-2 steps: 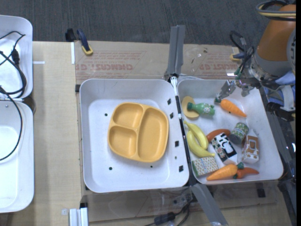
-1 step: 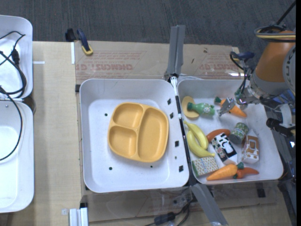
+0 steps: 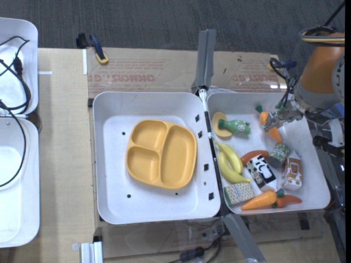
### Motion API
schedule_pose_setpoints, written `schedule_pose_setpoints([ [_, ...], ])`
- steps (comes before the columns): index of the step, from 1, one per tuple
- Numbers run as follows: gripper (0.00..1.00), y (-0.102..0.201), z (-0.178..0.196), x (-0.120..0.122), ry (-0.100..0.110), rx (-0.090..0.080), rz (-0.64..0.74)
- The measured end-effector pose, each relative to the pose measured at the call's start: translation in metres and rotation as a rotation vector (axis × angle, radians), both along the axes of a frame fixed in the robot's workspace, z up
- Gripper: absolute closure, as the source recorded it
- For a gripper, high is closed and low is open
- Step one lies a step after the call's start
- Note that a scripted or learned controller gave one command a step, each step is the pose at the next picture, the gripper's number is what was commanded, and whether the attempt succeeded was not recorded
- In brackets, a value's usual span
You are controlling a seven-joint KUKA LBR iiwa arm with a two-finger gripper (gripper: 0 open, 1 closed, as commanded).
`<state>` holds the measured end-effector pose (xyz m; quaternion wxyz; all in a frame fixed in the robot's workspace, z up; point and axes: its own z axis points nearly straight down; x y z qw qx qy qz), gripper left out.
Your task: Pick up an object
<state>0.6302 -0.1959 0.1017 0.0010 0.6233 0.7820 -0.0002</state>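
- Carrot lies nearest, at the front edge of the right bin, touching a patterned box.
- Behind them: bananas, a black-and-white toy, a small can, a carton.
- Left bin bears a yellow divided plate.
- Green bottle lies further back, beside a tan disc.
- Gripper is low over the right bin's far part — a small orange piece just beside its tips; jaw state: cannot tell.

Smooth matt yellow plastic tray; glossy white plastic bins; pale wood-look worktop; rough dark carpet floor at twelve o'clock.
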Motion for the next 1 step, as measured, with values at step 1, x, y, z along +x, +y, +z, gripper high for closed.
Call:
schedule_pose_setpoints([
  [1, 1.00, 0.0489, 0.1092, 0.0247, -0.001, 0.000, -0.079],
])
